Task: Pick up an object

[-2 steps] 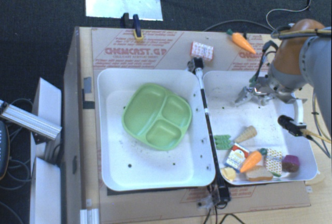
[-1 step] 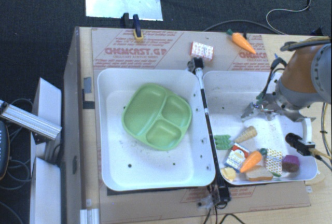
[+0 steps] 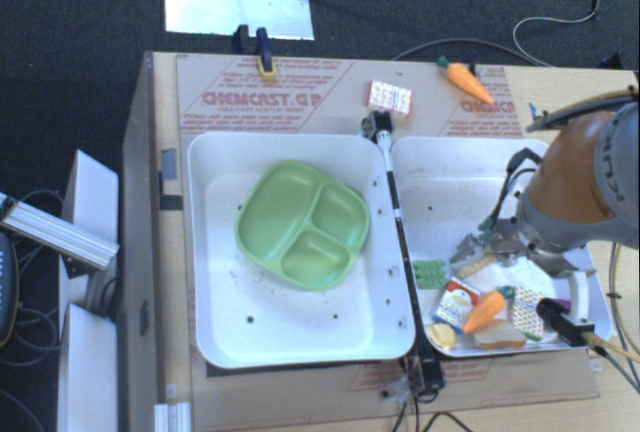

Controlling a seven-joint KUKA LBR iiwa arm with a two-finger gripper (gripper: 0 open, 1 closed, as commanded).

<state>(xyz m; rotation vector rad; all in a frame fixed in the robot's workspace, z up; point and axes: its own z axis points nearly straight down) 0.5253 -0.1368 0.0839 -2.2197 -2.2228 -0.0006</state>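
1. Two shallow white bins sit side by side on the bench, the left bin [image 3: 215, 320] and the right bin [image 3: 440, 170], divided by a dark bar where their rims meet.
2. A green divided plate [image 3: 303, 223] lies in the middle of the left bin, tilted slightly, with three compartments showing.
3. The arm [image 3: 585, 182] comes in from the right over the right bin, its orange band facing the camera.
4. The gripper [image 3: 476, 245] hangs low over the middle of the right bin, pointing toward the bin's left side; I cannot tell whether its jaws are released or clenched, and nothing shows between them.
5. The things to pick lie clustered in the near part of the right bin: a small green piece [image 3: 429, 273] near the dividing bar, a red and white packet [image 3: 455, 304] beside it, and a toy carrot [image 3: 485, 311] just right of the packet.
6. A slice of bread [image 3: 499, 339] lies at the near rim, just beside the carrot.
7. Outside the bins, a second carrot [image 3: 467, 80] rests on the bench beyond the right bin, and a small red and white box [image 3: 389, 97] lies near the far end of the bar.
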